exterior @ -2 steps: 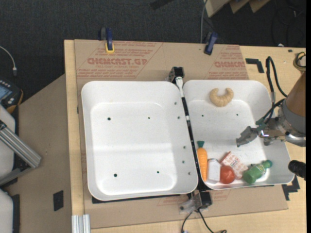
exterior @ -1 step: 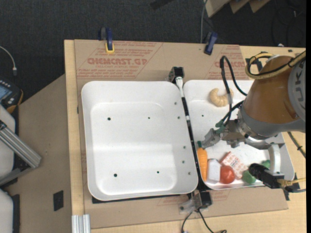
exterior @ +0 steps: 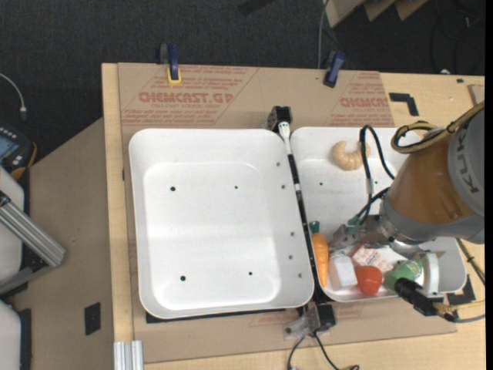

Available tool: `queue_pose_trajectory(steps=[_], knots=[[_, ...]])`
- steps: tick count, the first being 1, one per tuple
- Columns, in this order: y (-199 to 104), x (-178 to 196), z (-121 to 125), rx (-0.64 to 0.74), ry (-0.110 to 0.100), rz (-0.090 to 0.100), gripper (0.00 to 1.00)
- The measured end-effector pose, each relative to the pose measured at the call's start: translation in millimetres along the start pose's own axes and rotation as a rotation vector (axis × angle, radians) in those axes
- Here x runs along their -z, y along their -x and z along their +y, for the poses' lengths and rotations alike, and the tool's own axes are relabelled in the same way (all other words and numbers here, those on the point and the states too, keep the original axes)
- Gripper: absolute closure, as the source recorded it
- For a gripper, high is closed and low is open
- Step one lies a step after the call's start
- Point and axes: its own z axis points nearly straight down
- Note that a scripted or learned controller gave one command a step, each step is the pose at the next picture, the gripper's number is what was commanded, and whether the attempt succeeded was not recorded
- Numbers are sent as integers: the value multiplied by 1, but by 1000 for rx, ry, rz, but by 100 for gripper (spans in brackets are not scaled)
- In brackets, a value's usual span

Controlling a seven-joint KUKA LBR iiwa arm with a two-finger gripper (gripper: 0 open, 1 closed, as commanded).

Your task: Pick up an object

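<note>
The grey arm (exterior: pixel 431 187) with its orange band reaches in from the right and hangs low over the near part of the right bin (exterior: pixel 327 156), its wrist covering much of that bin's floor. The gripper (exterior: pixel 360 241) points down among the clutter at the bin's near end — whether it is apart, together or clamped on anything cannot be told, since the wrist hides its tips. Just beside it lie several things packed close: an orange carrot-shaped piece (exterior: pixel 320 257) along the bin's left wall, a white block (exterior: pixel 343 272) next to it, a red rounded object (exterior: pixel 370 279) touching the block, and a green item (exterior: pixel 406 270) further right, partly under the arm. A pale curled object (exterior: pixel 347 155) lies well apart from these, near the bin's far edge. The left bin (exterior: pixel 154 230) sits alongside, touching the right one along a dark divider. Both rest on a brown board (exterior: pixel 231 91) held by two blue clamps (exterior: pixel 169 58) at its far edge.
</note>
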Motion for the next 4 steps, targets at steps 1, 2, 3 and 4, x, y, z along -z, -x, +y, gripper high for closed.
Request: queue_pose_trajectory(steps=[1, 2, 3, 4], knots=[[-29, 143, 2, 12, 5, 8, 0], [-100, 99, -3, 14, -16, 13, 0], [-95, 102, -2, 7, -12, 10, 0], [-5, 101, 46, 0, -4, 3, 0]])
